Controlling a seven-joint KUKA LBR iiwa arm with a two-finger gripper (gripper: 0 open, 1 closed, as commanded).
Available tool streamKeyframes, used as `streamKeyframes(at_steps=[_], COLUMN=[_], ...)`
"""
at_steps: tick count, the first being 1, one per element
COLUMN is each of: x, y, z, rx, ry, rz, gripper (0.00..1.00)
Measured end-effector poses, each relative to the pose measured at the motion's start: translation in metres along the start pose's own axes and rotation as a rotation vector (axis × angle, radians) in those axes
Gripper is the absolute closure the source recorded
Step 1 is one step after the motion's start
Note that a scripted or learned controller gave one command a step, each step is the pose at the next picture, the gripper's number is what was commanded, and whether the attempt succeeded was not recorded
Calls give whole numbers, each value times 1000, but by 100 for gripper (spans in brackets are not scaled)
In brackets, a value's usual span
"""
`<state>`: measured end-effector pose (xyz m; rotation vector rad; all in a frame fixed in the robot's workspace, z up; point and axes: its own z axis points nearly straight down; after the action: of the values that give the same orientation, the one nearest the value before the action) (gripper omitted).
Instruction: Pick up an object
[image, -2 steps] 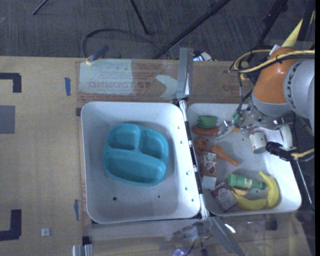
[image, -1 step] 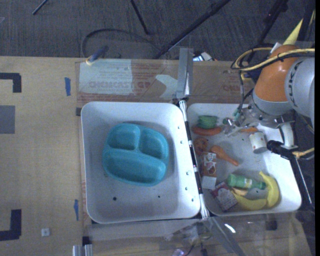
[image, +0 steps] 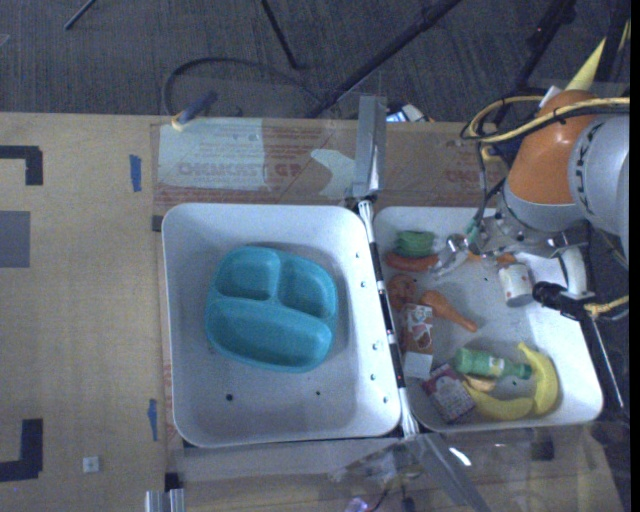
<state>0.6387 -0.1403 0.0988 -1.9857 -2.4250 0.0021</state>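
Because the grey arm with its orange band reaches in from three o'clock, its two-finger gripper (image: 468, 246) hangs low at the right white bin's (image: 580, 345) twelve o'clock edge, just beside a small green toy (image: 415, 241); whether it is parted or closed I cannot tell. A yellow plastic banana (image: 528, 388) lies at five o'clock. The teal divided plate (image: 270, 308) fills the left white bin (image: 190, 330).

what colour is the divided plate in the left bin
Teal blue: the three-compartment plastic plate shows best in the camera view, lying in the left white bin.
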Motion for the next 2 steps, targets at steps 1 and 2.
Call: streamKeyframes(at_steps=[1,2], x=[-1,-77], y=[1,-9], z=[-7,4], rx=[0,-4], ry=[-1,-5], rz=[1,-76], gripper=[100,100])
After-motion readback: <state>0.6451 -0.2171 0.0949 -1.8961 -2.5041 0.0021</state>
